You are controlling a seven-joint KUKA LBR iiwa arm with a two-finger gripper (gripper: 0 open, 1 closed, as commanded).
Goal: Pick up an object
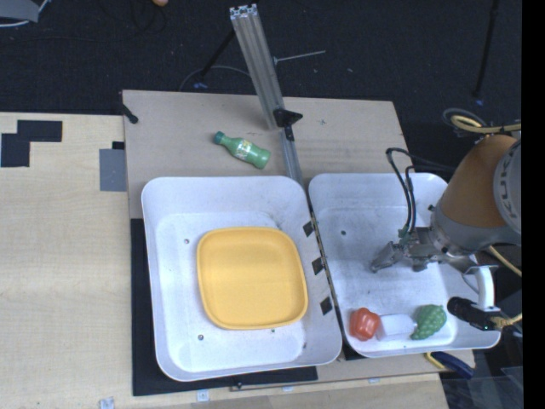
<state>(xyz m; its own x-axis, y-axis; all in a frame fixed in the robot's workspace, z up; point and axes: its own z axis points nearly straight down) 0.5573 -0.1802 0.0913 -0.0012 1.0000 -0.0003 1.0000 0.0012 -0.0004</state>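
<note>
Approach step: the gripper (pixel 381 263), fingers apparently narrow and holding nothing, must descend toward the red pepper (pixel 364 323) nearby.

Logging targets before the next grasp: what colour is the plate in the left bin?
Yellow: the plate lies flat in the left bin, clearest in the camera view.
</note>
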